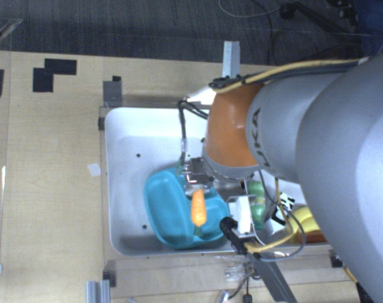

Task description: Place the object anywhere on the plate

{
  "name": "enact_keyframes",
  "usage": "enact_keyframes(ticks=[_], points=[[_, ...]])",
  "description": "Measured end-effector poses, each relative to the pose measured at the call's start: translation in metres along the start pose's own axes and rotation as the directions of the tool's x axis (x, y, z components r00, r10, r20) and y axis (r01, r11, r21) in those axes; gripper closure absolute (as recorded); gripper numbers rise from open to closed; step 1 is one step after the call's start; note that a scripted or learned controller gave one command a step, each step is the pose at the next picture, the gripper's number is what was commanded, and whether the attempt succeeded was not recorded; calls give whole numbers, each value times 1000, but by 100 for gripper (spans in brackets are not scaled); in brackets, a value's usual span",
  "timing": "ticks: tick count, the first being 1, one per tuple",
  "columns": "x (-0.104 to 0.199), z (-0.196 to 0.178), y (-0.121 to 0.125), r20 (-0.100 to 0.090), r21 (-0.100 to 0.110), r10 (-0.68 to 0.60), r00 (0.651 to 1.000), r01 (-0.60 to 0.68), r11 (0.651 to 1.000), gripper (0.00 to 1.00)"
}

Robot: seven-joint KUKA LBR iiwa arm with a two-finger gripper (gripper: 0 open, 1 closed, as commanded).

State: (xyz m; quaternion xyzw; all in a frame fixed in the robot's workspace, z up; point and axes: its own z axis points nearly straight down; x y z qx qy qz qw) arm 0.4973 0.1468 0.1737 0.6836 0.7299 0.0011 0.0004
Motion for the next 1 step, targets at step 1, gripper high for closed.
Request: enact_keyframes(ticks=[1], points=[[0,0,0,0,0,1,1000,-1,1000,0]])
